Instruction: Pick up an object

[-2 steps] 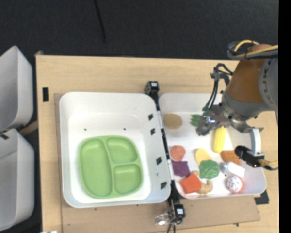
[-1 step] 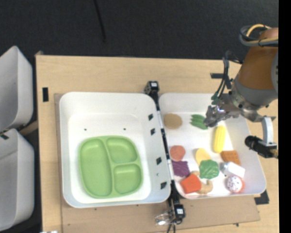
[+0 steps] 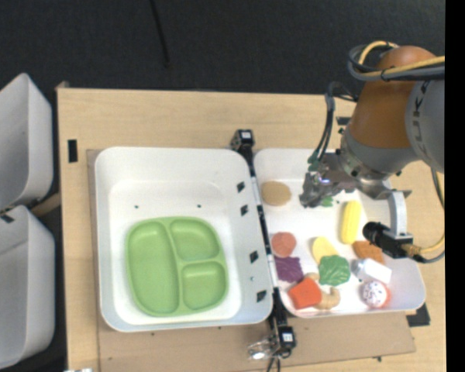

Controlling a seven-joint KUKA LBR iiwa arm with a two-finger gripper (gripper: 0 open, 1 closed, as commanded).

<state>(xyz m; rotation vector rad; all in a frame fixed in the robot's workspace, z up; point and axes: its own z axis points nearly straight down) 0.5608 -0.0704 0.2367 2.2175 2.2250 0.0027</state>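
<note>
Grey metal gripper [image 3: 316, 194] hangs over the upper part of the right bin [image 3: 288, 160], right of centre in the frame; whether its jaws are apart or together cannot be told from this slanted view, and nothing is seen between them. Just left of it lies a tan round cookie [image 3: 277, 193]; just right and below, a yellow corn cob [image 3: 350, 221] stands on end. Lower in the same bin (toward the bottom of the frame) are a red round piece [image 3: 284, 243], a purple piece [image 3: 288, 269], a yellow piece [image 3: 322, 248], a green leafy piece [image 3: 335, 270] and an orange-red block [image 3: 304, 293]. The left bin [image 3: 108, 178] holds a green divided tray [image 3: 176, 265] at lower left.
</note>
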